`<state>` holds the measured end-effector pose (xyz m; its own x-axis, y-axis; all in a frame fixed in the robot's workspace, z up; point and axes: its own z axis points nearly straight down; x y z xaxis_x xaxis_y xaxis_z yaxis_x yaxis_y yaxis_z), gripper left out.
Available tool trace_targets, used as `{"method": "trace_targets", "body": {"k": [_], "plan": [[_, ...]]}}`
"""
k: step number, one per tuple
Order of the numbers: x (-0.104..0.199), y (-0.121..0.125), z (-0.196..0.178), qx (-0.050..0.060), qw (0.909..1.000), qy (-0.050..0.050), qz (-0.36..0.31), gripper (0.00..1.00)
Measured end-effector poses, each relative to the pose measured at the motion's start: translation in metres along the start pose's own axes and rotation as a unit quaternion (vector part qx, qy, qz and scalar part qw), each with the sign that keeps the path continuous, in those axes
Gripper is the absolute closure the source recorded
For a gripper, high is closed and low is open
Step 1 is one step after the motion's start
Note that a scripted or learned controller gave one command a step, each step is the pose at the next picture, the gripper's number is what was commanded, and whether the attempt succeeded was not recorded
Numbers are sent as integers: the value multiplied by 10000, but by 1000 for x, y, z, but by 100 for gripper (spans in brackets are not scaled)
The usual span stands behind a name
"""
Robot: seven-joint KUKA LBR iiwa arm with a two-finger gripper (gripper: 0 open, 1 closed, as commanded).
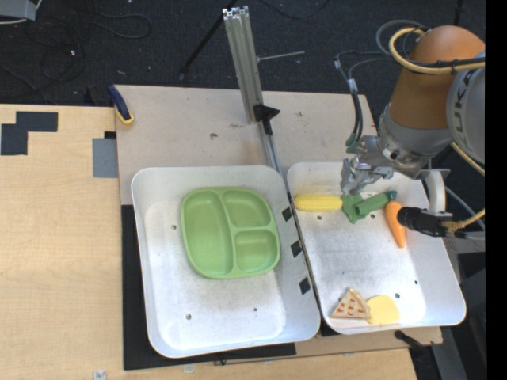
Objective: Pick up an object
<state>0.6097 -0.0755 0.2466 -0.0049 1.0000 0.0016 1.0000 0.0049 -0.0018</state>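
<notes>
At the front of the right bin [444, 311] lie a little waffle wedge [349, 305] and a pale yellow piece [383, 310], touching each other, close to the bin's front edge. The middle of this bin is bare white floor. At its back, near the far wall, there are 3 more things: a yellow corn cob [317, 203] on the left, a green piece [369, 207] in the middle, and an orange carrot [395, 222] on the right. The corn cob and the green piece sit end to end.

The left bin [158, 323] holds a green plate [230, 232] with 3 parts. There is a lot of open white space in front of the plate.

The 2 bins sit side by side on a tan surface [174, 125]. A light wood board [55, 252] is on the left. A silver pole [244, 62] stands behind the bins. Behind that is a dark floor with cables.

The arm [432, 81] comes in from the right and bends down over the back of the right bin. The gripper [360, 179] hangs just above the green piece, by the bin's far wall. It is too hard to tell if the jaws are open or closed.
</notes>
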Motion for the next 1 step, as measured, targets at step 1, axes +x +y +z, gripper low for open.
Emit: {"method": "trace_targets", "body": {"k": [1], "plan": [[56, -7, -4, 8, 10000, 3, -4, 100]]}}
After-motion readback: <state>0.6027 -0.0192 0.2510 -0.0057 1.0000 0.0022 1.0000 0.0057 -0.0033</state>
